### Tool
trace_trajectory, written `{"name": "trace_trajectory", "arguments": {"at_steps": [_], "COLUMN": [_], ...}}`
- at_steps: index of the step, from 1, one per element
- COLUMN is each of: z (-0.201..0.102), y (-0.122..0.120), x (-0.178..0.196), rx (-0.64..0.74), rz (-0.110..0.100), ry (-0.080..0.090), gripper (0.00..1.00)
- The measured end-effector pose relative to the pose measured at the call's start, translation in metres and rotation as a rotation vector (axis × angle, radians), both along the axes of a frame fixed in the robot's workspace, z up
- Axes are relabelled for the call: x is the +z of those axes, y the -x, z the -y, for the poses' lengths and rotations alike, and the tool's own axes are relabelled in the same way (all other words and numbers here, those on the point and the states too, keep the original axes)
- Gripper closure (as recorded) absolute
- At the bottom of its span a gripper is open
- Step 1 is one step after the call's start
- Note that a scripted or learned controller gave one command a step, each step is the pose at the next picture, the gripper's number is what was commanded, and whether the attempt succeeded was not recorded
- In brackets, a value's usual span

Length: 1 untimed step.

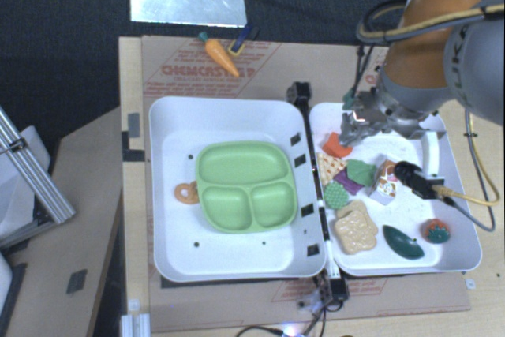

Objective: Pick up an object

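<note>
Now hovering tool (pixel 355 125) low over right bin (pixel 461 245), just above orange block (pixel 337 145). Can't tell tool's state from my view. Risk I see: toys crowded, descent could nudge waffle piece (pixel 330 164) or green cloth (pixel 360 171), spoiling grasp.

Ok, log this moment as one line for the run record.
arm: over right bin | hand: above orange-red piece | grasp: none seen | left bin: green tray, pretzel
</note>
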<state>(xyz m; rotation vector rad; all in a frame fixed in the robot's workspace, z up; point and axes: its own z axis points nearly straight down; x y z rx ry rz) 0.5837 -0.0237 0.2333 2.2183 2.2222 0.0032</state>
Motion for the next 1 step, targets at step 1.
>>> {"name": "trace_trajectory", "arguments": {"at_steps": [1], "z": [-0.0114], "y": [-0.0053], "x": [-0.0046], "rx": [0.004], "rz": [-0.001], "ry": [0.0], "gripper": [1.0]}}
